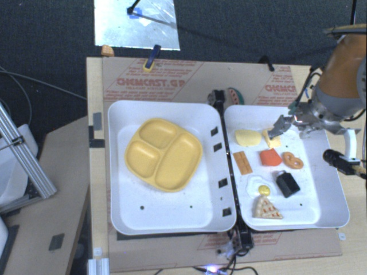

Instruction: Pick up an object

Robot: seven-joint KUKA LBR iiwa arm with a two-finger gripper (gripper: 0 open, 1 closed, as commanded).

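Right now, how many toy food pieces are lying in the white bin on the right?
7: pale yellow slab, small yellow block beside the tool, red cube, orange pretzel, orange strip, fried egg, pizza wedge. The arm may hide others.

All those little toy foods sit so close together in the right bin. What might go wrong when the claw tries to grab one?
The gripper hovers beside the small yellow piece, which is crowded by the pale yellow food and the orange-red block. It may nudge a neighbour or catch two at once. Flat pieces like the fried egg may also slip free.
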